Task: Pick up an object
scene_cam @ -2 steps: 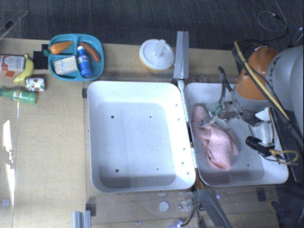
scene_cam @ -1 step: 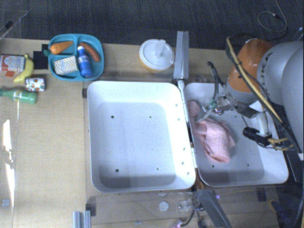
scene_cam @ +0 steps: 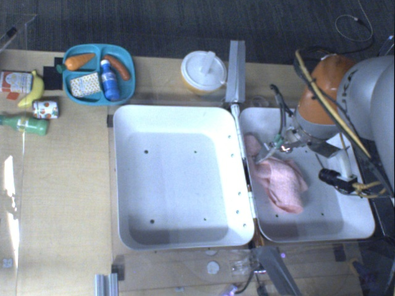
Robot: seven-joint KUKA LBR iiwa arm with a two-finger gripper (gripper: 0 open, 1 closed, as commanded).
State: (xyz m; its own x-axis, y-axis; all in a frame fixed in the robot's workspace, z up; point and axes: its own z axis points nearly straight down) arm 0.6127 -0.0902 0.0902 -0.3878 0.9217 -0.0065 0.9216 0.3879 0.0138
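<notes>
1. Pink cloth (scene_cam: 281, 184) is lying in the right bin (scene_cam: 345, 227), near its left wall, long axis running toward the bin's front edge.
2. Gripper (scene_cam: 279, 145) is hovering at the cloth's rear end; grip state is not showing clearly.
3. Cloth is extending frontward from the gripper.

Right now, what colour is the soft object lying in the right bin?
Pale pink. The soft object shows best in the camera view, lying in the right bin.
</notes>
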